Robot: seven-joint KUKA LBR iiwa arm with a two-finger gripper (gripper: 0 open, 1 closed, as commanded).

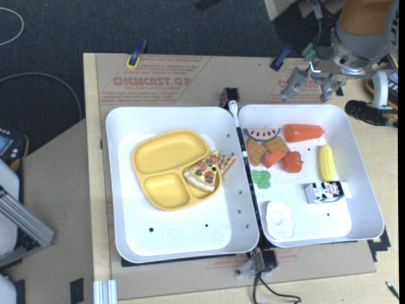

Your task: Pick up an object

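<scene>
My gripper hangs open above the far edge of the right bin, with nothing between its fingers. Below it in that bin lie an orange carrot, a watermelon slice, brown crackers, a red tomato, a yellow corn cob, a green leafy piece, a black-and-white carton and a white fried egg. The left bin holds a yellow divided plate with a pizza slice on its right side.
The bins sit on a brown cardboard sheet. A blue-and-yellow clamp grips its far edge at left, a blue clamp at right. A black fitting sits between the bins at the back.
</scene>
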